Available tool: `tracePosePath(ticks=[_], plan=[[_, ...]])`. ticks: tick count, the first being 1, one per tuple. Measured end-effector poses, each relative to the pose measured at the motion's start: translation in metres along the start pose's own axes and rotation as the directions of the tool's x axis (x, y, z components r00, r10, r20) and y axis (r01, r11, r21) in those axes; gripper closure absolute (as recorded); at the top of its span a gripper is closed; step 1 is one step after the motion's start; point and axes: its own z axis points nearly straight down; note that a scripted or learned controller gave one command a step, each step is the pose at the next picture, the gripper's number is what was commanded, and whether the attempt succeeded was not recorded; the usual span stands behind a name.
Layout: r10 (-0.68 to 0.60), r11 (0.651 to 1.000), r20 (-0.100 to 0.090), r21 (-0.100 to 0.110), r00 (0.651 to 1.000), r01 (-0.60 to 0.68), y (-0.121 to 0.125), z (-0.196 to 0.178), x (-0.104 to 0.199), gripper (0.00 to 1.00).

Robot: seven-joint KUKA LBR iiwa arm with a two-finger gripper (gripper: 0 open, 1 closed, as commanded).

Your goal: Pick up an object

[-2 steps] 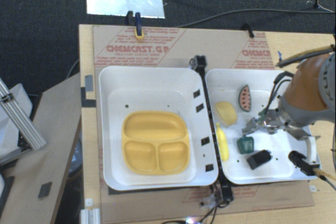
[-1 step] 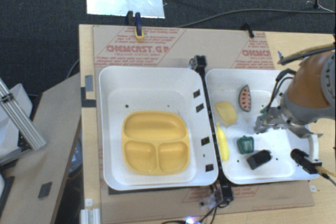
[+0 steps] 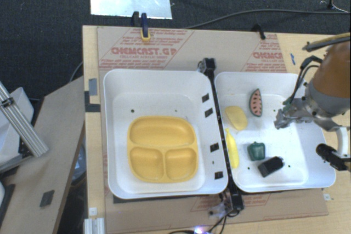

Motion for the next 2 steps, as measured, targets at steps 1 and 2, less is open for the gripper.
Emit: tracePosePath(ticks=[1, 2], plan=[[-0.002, 1.000, 0.000, 0.000, 1.000, 0.002, 0.008, -0.050, 0.008, 1.00], [-0.002, 1.000, 0.000, 0.000, 1.000, 0.002, 0.011, -0.104, 0.007, 1.00]])
